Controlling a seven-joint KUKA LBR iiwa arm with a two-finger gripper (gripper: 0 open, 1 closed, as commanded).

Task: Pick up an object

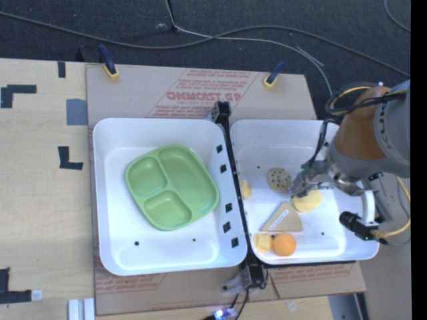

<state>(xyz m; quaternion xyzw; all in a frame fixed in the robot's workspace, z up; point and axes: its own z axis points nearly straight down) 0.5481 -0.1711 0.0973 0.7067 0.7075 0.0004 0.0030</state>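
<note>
Two white bins (107, 179): green tray (172, 187) left, food pieces (283, 235) right; jaws' state unclear

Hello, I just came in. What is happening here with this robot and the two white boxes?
A grey robot arm with an orange band reaches into the right white bin. Its gripper is down among small food items there: a round speckled cookie, a pale yellow piece right beside the gripper, a tan wedge and an orange ball. Nothing is visibly lifted yet. The left white bin holds a green divided plate.
</note>
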